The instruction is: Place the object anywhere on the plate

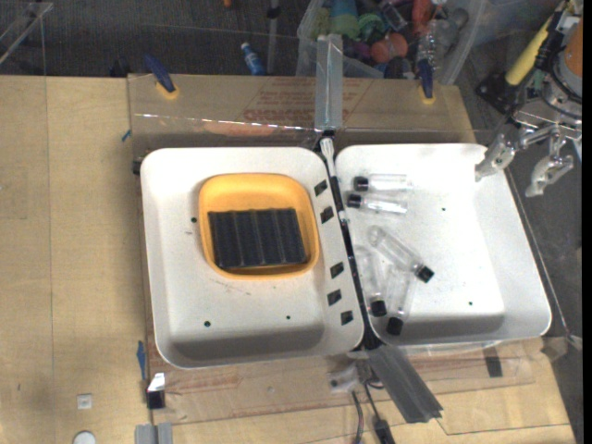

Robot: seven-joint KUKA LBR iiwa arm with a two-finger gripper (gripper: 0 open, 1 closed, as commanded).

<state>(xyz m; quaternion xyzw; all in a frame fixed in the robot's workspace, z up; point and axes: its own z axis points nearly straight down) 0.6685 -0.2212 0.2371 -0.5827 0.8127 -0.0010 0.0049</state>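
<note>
So the plate [211, 192], orange-yellow with a dark ribbed insert, sits in the middle of the left bin [166, 248], a bit toward its back edge. The objects are clear vials with black caps, all in the right bin [481, 248]: two vials [381, 193] near its back-left corner, and a cluster [390, 271] piled along its left edge down toward the front-left corner. None of them is on the plate yet.

The gripper [529, 160] hangs over the back-right corner of the right bin, partly out past the rim, well apart from every vial. Its fingers look spread, nothing between them.

What worries me:

- The vials are see-through on white, so their outlines are really faint. I'd guess a grasp can easily land off-center and just nudge one.
- They're round and lying down, so a bad pinch probably rolls them or squirts one out.
- The cluster sits tight against the divider [335, 239] between the bins. Coming down there, a finger could hit that wall, or grab two at once.
- On the carry, the vial has to clear the divider, and on release it could roll off the ribbed insert or over the plate's shallow rim.

The back pair looks like the easier pick to me.
</note>
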